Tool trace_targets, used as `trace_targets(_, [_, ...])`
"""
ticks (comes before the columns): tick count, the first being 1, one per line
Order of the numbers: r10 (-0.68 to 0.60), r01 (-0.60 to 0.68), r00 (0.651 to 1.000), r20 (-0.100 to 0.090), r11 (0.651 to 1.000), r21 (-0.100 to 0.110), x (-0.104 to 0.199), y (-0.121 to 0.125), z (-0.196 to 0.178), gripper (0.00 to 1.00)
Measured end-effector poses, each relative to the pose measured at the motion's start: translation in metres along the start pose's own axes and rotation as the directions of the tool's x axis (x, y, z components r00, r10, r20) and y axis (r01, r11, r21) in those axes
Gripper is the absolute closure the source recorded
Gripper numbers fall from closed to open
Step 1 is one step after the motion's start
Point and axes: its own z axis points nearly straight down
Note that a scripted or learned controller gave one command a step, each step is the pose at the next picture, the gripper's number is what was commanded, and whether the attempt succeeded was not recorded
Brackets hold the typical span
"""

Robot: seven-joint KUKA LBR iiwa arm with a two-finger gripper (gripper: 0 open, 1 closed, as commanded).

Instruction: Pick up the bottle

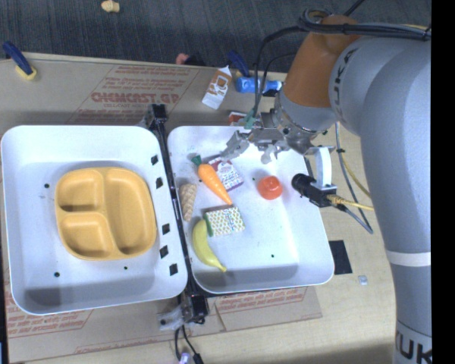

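Note:
In the right bin [303, 260], a small bottle [229, 176] with a white and red label lies on its side, touching the orange carrot [212, 183]. My gripper [252, 150] hovers over the bin's back part, just above and to the right of the bottle. Its fingers [235, 145] are spread open and nothing is between them. The grey arm with its orange band [315, 67] reaches in from the right and hides the bin's back right corner.
The right bin also holds a round red object [270, 187], a green speckled block [224, 220], a banana [203, 244] and a pale corn cob [188, 200]. A yellow divided plate [106, 211] lies in the left bin [23, 279]. Small cartons [216, 88] sit behind the bins.

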Motion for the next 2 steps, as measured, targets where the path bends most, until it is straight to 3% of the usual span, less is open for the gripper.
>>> trace_targets(1, [-0.005,0.005,1.000,-0.001,1.000,0.002,0.001,0.000,-0.010,1.00])
trace_targets(2, [-0.238,0.238,0.971,-0.001,0.971,0.000,0.009,-0.040,0.042,1.00])
